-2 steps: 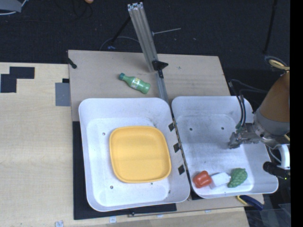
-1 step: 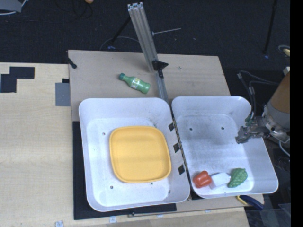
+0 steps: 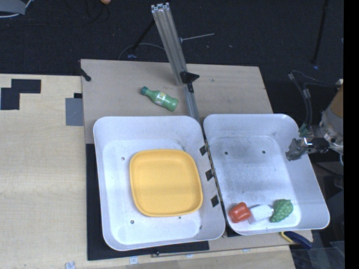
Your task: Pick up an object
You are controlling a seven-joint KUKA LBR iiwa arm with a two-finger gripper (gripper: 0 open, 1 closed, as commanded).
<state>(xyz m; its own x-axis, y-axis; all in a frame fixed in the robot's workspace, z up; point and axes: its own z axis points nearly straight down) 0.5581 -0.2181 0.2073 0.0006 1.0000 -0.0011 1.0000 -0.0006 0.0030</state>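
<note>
Claw (image 3: pixel 295 149) at right bin (image 3: pixel 252 167) right rim, jaw state indeterminate; approach step; next: descend onto green object (image 3: pixel 281 210).

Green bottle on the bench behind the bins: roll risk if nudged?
Probably. The green bottle lies on its side on the flat bench, so a sideways push would likely roll it. It looks small, probably light. Its rounded body may slip from a two-finger pinch.
</note>
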